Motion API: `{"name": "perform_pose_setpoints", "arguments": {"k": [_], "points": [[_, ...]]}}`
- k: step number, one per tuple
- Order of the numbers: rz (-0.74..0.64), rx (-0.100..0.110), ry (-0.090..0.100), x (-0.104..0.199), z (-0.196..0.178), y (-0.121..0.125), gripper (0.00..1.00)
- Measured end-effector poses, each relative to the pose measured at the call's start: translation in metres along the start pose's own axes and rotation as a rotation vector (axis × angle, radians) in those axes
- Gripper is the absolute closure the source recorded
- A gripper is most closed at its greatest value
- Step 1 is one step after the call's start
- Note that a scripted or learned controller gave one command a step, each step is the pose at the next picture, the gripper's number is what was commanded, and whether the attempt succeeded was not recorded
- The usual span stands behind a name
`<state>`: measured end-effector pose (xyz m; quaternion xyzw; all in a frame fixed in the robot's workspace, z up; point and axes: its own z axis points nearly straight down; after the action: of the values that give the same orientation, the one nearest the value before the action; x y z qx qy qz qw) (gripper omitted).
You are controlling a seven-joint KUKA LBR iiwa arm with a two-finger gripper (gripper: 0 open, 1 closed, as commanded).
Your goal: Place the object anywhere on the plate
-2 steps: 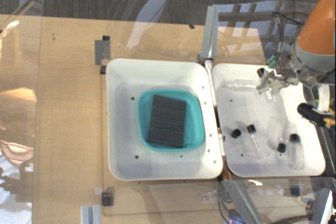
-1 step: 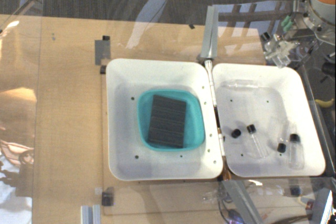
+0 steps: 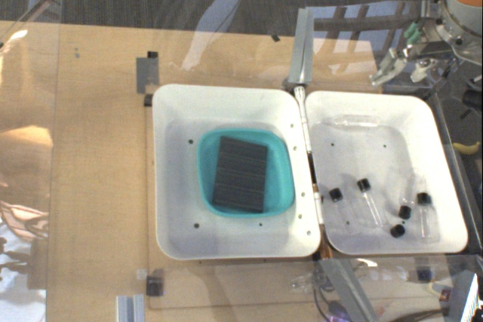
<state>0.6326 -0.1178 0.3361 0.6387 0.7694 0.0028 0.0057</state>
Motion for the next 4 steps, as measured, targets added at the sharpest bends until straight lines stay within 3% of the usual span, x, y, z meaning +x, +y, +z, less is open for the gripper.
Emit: {"name": "perform_pose_setpoints", "arguments": {"k": [1,2,3,4], "points": [[0.135,-0.002,-0.002,-0.028,-0.102,-0.051,0.0],[0.152,0.0,-0.002,-0.064,-0.102,-0.114,0.0],[0.277,0.002,-0.002,-0.061,-0.102,-0.157,0.0],[0.404,0.003,-0.002,-0.07,-0.1,-0.07,0.0]]}}
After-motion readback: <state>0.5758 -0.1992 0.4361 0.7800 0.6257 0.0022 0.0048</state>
